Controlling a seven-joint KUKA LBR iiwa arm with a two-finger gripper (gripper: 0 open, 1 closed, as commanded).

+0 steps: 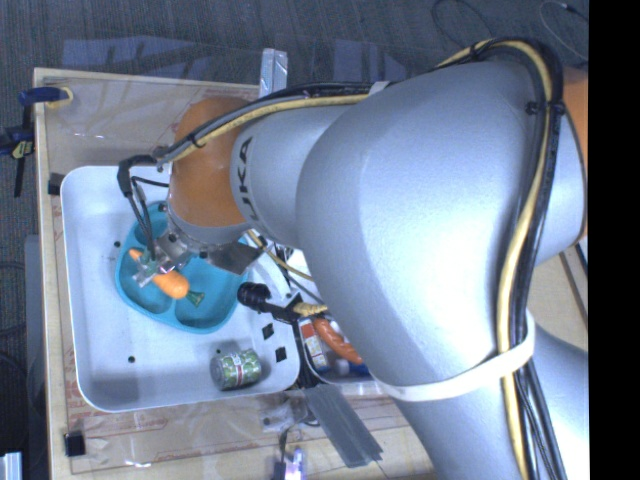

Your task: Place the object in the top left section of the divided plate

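A: Where's the carrot (pixel 172 285)?
B: Lying on the blue divided plate (pixel 205 313), near its middle, in the left white bin (pixel 85 268).
A: And the claw (pixel 152 265)?
B: Low over the plate, just beside the carrot (open or closed, I cannot tell).
A: Anything else?
B: A green can (pixel 236 368) near the bin's lower wall.

The arm (pixel 420 218) is a KUKA iiwa with smooth, rounded, light grey housings that occupy most of the right of the frame. An orange band (pixel 205 173) encircles the segment above the wrist, at centre left. Dark lettering (pixel 243 178) runs along the grey shell just right of the band. A yellow and black cable bundle (pixel 525 218) is routed along the outside of the housings, from upper right down to lower right.
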